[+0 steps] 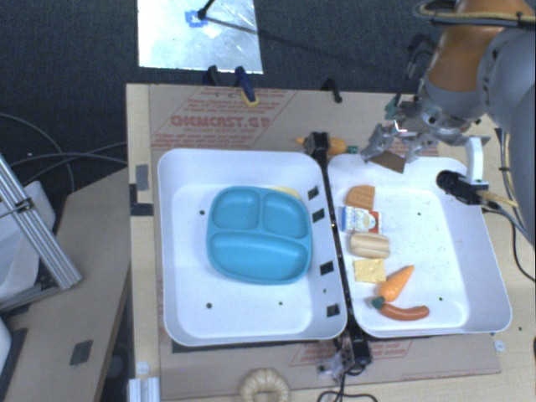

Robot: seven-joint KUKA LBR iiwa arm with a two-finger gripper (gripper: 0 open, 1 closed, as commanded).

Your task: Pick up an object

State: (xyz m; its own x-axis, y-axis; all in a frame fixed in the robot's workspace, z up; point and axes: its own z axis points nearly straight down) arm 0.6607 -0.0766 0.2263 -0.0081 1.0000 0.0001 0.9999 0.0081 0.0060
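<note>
Cardboard-covered bench, two white bins side by side. Left bin (180, 224) has a blue divided plate (258, 233) in the middle, with something pale yellow poking out behind its far edge. Right bin (469, 258) has the toy food, all lined up along its left side: bread slice (361, 196) at the top, small carton (360, 219) below it, bread roll (369, 244), cheese square (369, 270), carrot (396, 282), sausage (405, 311) nearest the front rim.

Arm comes in from the right; gripper (387, 143) hangs above the far left corner of the right bin, well off the bin floor. Something brown and flat sits at the fingertips (388, 159), but I cannot tell if it's a held item or gripper hardware, and I cannot tell whether the claw is spread or pinched.

Status call: pick not confirmed. All six food items lie in the bin, none visibly lifted. Nearest candidate is the bread slice, just in front of and below the gripper. Left to do, as I read it: descend, close, lift clear.
</note>
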